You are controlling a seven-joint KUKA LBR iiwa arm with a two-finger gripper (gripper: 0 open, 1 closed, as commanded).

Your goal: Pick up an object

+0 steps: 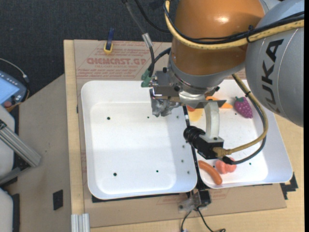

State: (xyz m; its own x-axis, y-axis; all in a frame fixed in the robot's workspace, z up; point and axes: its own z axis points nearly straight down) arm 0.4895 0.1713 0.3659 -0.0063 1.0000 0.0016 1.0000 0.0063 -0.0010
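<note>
The grey arm (270,57), with its broad orange band (217,18), reaches in from the right and hangs over the seam where the two shallow white bins meet. Its end effector (161,105) sits low over the upper right corner of the left bin (125,144), a metallic block pointing down at the white floor; whether it is apart or together cannot be told from this angle, and nothing is visible in its grasp. The things to pick lie in the right bin (270,153): a purple bunch of grapes (244,106) near the far side, an orange piece (212,102) partly hidden under the wrist, and near the front edge an orange sausage-like object (211,172) just beside a pink object (225,166) (the two look close to touching). A black fitting (203,141) with a yellow hose hangs over the seam. Both bins rest on a cardboard sheet (111,57) on the bench.
</note>
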